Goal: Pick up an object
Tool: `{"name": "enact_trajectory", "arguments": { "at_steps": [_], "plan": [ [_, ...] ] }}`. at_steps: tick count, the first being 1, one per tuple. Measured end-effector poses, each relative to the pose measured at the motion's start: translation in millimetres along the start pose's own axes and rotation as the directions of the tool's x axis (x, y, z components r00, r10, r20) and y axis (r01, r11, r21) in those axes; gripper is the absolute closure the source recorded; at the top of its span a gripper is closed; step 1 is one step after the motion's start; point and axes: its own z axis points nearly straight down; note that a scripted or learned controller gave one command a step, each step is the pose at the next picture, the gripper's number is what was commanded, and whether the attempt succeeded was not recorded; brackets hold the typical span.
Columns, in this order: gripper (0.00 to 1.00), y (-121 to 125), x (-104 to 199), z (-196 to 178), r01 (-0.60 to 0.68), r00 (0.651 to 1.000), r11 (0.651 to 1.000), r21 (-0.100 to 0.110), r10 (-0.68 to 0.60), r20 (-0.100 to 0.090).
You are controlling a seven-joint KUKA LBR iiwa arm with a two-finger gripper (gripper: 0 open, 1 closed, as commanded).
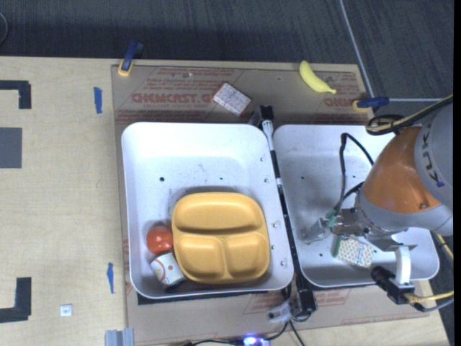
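My gripper (322, 228) hangs low over the floor of the right bin (310, 164), below the orange band of the arm (400, 179). Just right of it and partly under the wrist lies a small white patterned object with a green edge (353, 251). I cannot make out whether the object is between the jaws or just lying beside them. In the left bin (194, 146) sit a yellow divided plate (220, 236), a red ball (159, 238) and a small white and orange item (167, 268) at the front left.
Behind the bins, on the brown board, lie a yellow banana (315, 78) and a small patterned box (231, 98). Blue clamps (130, 56) hold the board's corners. A black cable (344, 166) loops from the arm over the right bin.
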Motion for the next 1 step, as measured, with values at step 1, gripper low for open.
{"name": "enact_trajectory", "arguments": {
  "at_steps": [1],
  "plan": [
    [0.0, 11.9, -1.4, 0.3, 0.002, 1.0, 1.0, 0.003, -0.002, -0.001]
  ]
}}
